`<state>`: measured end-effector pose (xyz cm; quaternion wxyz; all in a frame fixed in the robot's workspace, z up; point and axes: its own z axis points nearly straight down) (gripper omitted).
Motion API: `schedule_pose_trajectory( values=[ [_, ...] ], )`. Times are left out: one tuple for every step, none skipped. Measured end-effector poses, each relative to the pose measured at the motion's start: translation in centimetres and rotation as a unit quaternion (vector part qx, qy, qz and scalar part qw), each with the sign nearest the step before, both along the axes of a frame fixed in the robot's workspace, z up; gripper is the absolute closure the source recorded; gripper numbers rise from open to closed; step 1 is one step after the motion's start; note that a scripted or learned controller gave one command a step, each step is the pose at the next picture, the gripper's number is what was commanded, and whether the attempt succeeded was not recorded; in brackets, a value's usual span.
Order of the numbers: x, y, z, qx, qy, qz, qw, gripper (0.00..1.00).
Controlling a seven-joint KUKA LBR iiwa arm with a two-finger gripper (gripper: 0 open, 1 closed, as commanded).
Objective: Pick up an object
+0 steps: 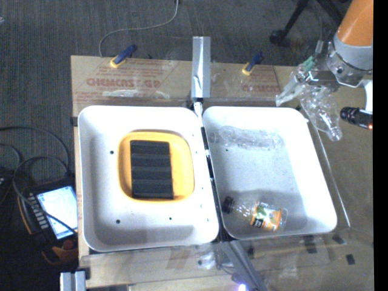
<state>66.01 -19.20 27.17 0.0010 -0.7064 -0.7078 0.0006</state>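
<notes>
At top right, gripper (309, 96) blurred, arm (357, 23) cropped

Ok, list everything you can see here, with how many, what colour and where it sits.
White bins: two, side by side on the bench.
Yellow tray with a black ribbed insert: one, middle of the left bin.
Small bottle: one, clear with an orange label and dark cap, lying on its side near the front wall of the right bin.
Clamps: two, blue and yellow, on the board behind the bins.
Tablet: one, lit screen, left of the bench.
Arm: one, grey and orange, upper right.
Gripper: one, above the right bin's back corner.
</notes>
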Motion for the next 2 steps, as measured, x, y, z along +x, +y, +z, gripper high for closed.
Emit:
schedule_pose_trajectory(
  values=[
    [-3.0,1.6,-14.8,-0.0003,0.000,0.073,0.9973,0.00],
    [-7.4,-1.6,-4.4,-0.0014,-0.001,0.021,0.9998,0.00]
  ],
)
